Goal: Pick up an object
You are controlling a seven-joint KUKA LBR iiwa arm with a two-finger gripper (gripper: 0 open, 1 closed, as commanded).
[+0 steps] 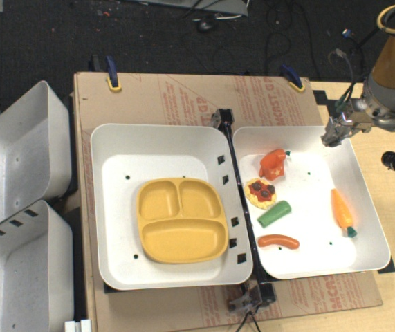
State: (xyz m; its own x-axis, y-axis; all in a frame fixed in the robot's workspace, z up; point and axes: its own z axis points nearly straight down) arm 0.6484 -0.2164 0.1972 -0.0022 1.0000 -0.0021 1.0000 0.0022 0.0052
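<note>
The right bin (363,185) holds several toy foods: a red pepper (273,163), a small pizza slice (261,193), a green pickle (274,213), a red sausage (278,241) and an orange carrot (342,210). My gripper (333,136) hangs over the bin's far right corner, well apart from all of them and nearest the red pepper to its left. Nothing shows between its fingers.
The left bin (114,185) carries a yellow divided plate (182,220). Two spare white bins (17,206) lie off the bench at the left. Clamps (113,81) hold the cardboard base at the back. The arm's orange band (394,61) stands at the right edge.
</note>
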